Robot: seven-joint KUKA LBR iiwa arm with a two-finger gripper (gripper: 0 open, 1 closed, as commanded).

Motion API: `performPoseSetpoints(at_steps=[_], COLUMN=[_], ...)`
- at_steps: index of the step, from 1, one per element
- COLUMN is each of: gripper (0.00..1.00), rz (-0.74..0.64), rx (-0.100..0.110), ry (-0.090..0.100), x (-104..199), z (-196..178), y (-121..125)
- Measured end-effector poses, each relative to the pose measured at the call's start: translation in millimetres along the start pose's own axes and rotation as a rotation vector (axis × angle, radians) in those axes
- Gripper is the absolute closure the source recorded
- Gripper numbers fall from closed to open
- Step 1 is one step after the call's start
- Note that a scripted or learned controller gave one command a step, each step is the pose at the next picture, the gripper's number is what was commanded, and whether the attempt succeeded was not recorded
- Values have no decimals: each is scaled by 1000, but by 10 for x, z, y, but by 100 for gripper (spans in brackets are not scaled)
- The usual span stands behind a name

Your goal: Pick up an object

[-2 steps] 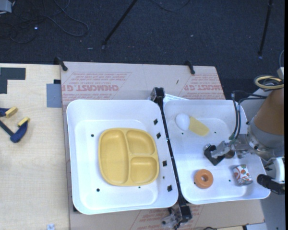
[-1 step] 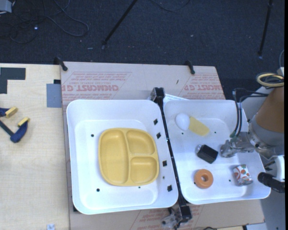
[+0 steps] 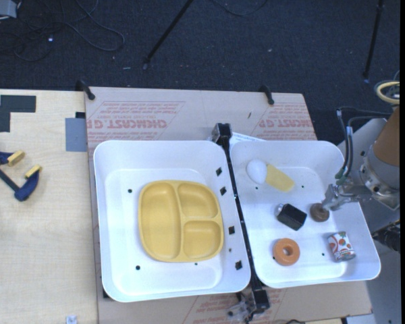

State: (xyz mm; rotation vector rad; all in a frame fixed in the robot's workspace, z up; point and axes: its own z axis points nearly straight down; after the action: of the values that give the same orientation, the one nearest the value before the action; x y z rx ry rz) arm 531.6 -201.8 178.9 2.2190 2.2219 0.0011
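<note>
- The claw (image 3: 332, 198) sits at the 3 o'clock edge of the right bin (image 3: 310, 275), at the end of the grey arm (image 3: 385, 171) coming in from 3 o'clock.
- How far the claw is parted cannot be told; nothing shows between its tips.
- A small brown round object (image 3: 319, 212) lies just at the claw's 7 o'clock, very near the tip; whether they touch cannot be told.
- A black block (image 3: 291, 216) lies near the bin's middle, just at the brown object's 9 o'clock.
- An orange ring (image 3: 286, 252) lies at the block's 6 o'clock.
- A small red-and-white patterned object (image 3: 340, 246) lies toward the bin's 4 o'clock corner.
- A white egg-shaped object (image 3: 256, 171) and a pale yellow piece (image 3: 279, 178) lie side by side toward the bin's 11 o'clock.
- The left bin (image 3: 121, 160) holds a yellow divided plate (image 3: 180, 220).
- Both bins rest on cardboard (image 3: 142, 117) on the counter (image 3: 34, 248).
</note>
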Motion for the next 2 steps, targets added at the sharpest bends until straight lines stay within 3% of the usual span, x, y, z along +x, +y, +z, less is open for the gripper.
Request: performPoseSetpoints(at_steps=[2], gripper=[100], rz=[0], rx=[-1], ry=[0], x=[-36], z=[-906], y=[60])
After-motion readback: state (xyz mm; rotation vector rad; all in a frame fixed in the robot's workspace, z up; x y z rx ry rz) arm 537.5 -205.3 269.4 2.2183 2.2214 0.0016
